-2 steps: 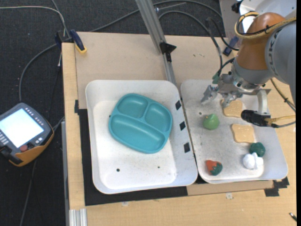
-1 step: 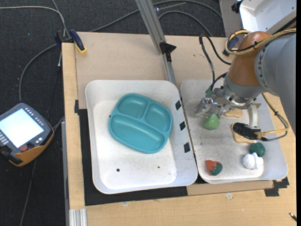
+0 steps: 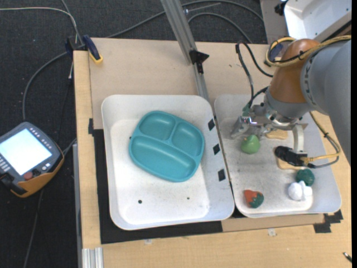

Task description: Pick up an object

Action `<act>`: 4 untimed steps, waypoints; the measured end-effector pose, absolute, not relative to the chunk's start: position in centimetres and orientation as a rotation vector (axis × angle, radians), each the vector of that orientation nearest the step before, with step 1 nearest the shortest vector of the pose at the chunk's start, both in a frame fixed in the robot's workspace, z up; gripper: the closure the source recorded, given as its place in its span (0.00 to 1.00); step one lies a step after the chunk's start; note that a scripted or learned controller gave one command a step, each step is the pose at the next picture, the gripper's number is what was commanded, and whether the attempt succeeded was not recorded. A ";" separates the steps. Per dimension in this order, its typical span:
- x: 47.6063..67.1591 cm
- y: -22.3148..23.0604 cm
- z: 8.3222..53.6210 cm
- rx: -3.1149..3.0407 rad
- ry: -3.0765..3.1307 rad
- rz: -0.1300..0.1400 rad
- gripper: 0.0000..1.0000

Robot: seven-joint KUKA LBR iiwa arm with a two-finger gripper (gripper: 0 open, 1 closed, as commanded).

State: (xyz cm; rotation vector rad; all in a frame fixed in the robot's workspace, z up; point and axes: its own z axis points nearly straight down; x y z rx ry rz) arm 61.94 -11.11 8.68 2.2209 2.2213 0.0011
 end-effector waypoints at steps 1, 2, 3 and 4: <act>62.1 -11.1 10.0 2.218 2.218 0.005 1.00; 62.3 -10.7 16.4 2.215 2.219 0.007 1.00; 62.2 -10.8 20.9 2.216 2.220 0.006 1.00; 62.3 -10.7 22.9 2.218 2.221 0.004 1.00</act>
